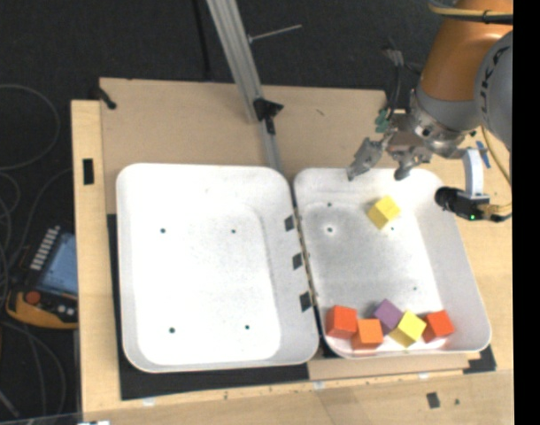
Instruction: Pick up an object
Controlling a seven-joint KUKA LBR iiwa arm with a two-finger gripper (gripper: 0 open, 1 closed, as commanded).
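The jaws [376,167] hang open and hold nothing, above the far edge of the right bin [456,264]. Nearest them is a lone yellow cube [382,212], lying tilted on the bin floor toward that far edge, well apart from everything else.

It looks like a small foam or light wooden block: light, stiff enough to squeeze, matte and not slippery, with nothing fragile about it. Two opposite flat faces are the place to take hold, with the jaws turned to match its skewed set so they do not close on corners.

The other blocks crowd the bin's near edge: an orange cube [342,320], a second orange one [369,331], a purple one [389,312], a yellow one [411,327] and a red one [439,324], touching or nearly so, leaving little room for fingers.
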